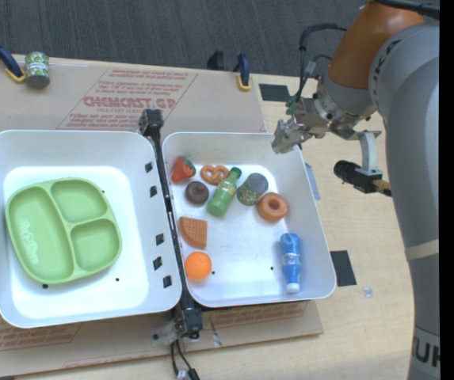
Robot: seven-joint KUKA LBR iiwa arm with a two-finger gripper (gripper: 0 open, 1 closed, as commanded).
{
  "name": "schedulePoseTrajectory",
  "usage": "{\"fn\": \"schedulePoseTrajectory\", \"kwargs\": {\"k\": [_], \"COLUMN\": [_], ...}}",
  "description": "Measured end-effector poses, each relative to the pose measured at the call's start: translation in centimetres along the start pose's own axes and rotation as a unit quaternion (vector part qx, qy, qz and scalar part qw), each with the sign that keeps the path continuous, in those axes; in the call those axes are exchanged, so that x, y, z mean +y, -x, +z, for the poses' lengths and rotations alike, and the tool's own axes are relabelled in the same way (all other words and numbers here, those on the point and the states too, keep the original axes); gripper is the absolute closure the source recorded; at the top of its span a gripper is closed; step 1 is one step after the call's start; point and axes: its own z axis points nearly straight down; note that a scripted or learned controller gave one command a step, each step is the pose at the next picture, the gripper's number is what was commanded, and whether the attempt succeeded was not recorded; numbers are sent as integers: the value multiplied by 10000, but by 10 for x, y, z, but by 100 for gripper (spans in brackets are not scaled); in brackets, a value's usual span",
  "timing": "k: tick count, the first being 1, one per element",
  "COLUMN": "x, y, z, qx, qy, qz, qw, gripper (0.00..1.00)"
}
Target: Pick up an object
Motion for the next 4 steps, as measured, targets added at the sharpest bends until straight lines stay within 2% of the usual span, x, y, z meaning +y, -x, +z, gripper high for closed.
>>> {"fn": "schedulePoseTrajectory", "kwargs": {"k": [2,3,4], "x": [-20,-63,-15], "y": [-33,-36,-11], "z": [-14,-14,16], "qx": [7,-4,-6], "qy": [-7,4,7], "qz": [3,8,-2], "qw": [10000,10000,10000], "gripper": [100,100,100]}}
